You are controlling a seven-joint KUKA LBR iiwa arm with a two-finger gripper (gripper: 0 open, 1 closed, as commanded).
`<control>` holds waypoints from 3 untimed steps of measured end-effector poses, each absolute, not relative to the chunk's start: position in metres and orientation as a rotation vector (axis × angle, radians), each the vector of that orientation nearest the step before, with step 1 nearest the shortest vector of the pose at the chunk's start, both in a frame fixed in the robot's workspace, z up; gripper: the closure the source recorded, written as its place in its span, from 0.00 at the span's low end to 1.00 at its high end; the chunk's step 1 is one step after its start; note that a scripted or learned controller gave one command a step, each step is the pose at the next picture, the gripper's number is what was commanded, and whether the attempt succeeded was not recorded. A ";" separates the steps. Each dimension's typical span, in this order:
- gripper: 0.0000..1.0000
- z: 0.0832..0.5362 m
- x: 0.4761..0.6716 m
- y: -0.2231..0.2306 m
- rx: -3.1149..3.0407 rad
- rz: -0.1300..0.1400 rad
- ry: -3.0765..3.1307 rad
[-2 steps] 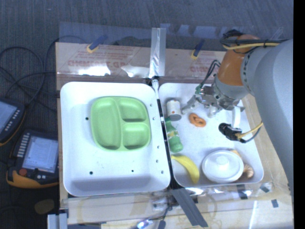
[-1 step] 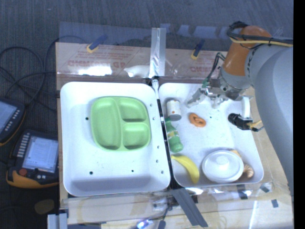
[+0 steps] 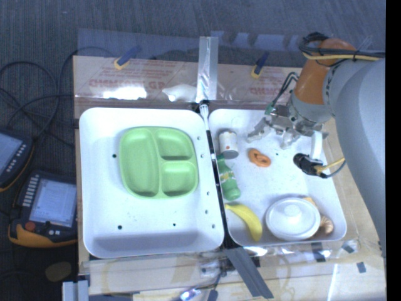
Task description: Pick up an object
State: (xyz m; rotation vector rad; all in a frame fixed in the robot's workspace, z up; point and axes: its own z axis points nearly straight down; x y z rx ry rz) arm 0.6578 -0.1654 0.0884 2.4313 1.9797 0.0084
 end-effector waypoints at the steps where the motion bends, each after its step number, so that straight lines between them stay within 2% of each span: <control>1: 0.00 0.089 0.623 -0.176 2.322 0.005 2.103; 2: 1.00 0.100 0.624 -0.175 2.321 0.011 2.103; 3: 0.00 0.099 0.624 -0.175 2.321 0.011 2.104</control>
